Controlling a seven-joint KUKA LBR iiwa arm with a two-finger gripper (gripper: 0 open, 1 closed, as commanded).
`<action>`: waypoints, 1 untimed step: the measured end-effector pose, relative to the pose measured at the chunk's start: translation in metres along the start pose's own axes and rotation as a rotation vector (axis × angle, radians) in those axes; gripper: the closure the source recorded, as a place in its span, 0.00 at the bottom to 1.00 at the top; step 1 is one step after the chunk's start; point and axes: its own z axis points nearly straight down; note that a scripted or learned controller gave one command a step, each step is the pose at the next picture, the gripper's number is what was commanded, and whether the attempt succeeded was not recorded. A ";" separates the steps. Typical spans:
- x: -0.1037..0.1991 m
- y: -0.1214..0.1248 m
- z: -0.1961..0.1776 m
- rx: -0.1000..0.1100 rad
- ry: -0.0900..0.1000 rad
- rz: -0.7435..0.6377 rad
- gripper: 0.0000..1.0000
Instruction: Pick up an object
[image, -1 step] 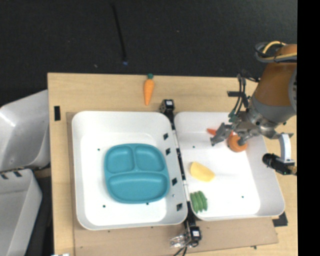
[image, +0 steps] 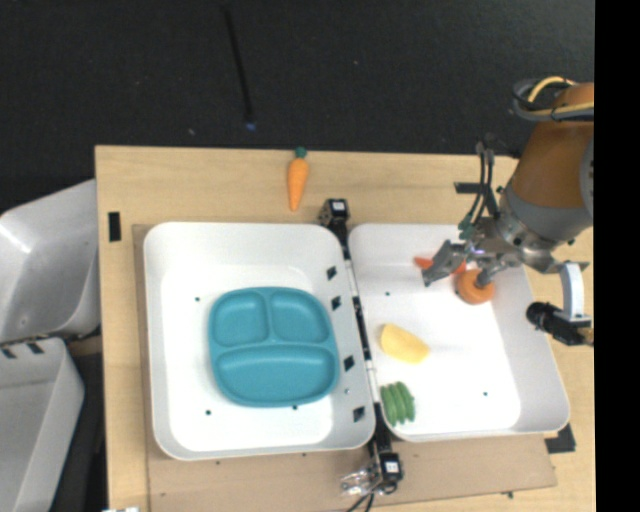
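While arm is reaching in from 3 o'clock:
Gripper (image: 470, 272): fingers' state untellable, hovering over orange ball (image: 476, 289).
Right bin (image: 520, 400): holding ball at 1 o'clock.

Glossy white plastic bins (image: 170, 420) sit on a matt, pale wooden bench (image: 200, 185).

Tray (image: 272, 346) in left bin (image: 160, 330); carrot (image: 297, 179) behind bins.

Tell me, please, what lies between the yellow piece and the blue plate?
In the camera view, the bins' adjoining rims lie between the yellow piece and blue divided plate.
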 end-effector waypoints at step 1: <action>0.002 0.005 0.062 0.005 -0.001 0.002 0.00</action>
